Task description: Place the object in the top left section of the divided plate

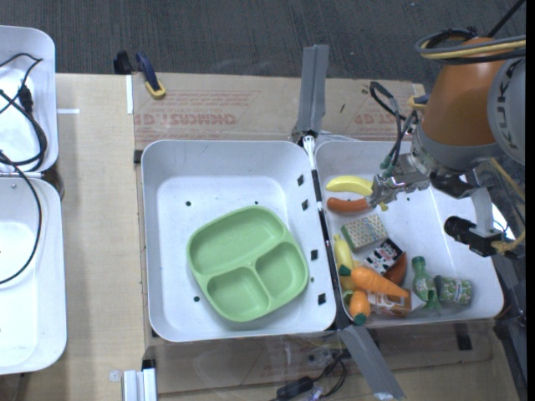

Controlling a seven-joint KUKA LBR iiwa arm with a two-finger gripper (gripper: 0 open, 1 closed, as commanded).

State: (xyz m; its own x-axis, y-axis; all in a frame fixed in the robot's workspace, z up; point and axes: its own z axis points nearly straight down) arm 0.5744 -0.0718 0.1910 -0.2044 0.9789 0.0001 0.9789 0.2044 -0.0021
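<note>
The pale green divided plate (247,263), with one long section along its far-left side and two smaller ones on its near-right side, lies flat and slightly turned in the left white bin (167,224), toward that bin's near side, all three sections bare.

The divided plate (247,263) lies in the left bin (167,182); the right bin (468,303) holds a cluster of toy foods (376,266).

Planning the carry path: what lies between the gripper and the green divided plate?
In the camera view, between the gripper and the divided plate lie a yellow banana, a red sausage-like toy, and the bins' adjoining walls.
</note>
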